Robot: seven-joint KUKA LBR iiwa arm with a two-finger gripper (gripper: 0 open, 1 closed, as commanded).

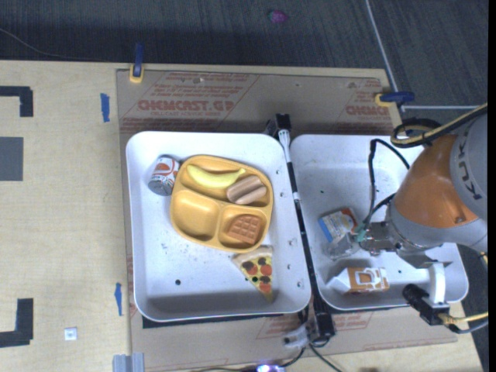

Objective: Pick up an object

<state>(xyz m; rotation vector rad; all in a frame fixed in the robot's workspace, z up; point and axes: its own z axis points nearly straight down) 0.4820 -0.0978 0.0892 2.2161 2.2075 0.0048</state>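
An orange snack carton [366, 280] lies at the right bin's [310, 208] front as the gripper [350, 241] dips beside a blue-and-white packet [336, 223], finger spread impossible to tell, risking a glancing miss that merely shoves the crumpled packet aside.

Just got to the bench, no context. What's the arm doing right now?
The grey arm with the orange band reaches in from the right and hangs low over the right white bin. Its hand is down beside a small blue-and-white packet; an orange-and-white carton lies nearer the front. The left white bin holds a yellow divided tray of toy food, a small can and a pizza slice.
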